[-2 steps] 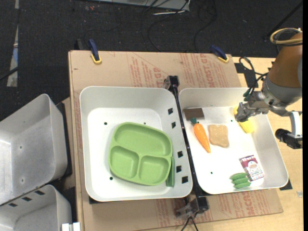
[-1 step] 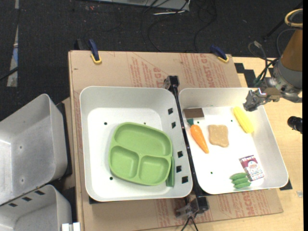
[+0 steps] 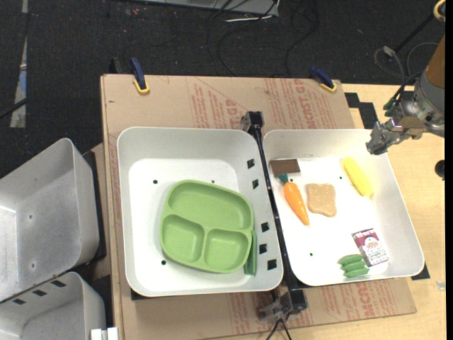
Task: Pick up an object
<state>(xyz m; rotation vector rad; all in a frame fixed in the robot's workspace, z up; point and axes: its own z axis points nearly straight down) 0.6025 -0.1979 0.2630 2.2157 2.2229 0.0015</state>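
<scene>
The right bin (image 3: 396,211) holds a yellow corn cob (image 3: 357,176), an orange carrot (image 3: 296,202), a slice of toast (image 3: 321,199), a brown block (image 3: 284,166), a small pink-and-white carton (image 3: 370,246) and a green pea pod (image 3: 352,264). My gripper (image 3: 377,139) hangs over the bin's far right corner, up and to the right of the corn cob, apart from it. Nothing shows between its fingers.
The left bin (image 3: 134,190) holds a green divided plate (image 3: 206,226). A black divider (image 3: 265,204) runs between the bins. Grey tubs (image 3: 39,218) stand off the bench at the left. Two clamps (image 3: 139,75) grip the board's far edge.
</scene>
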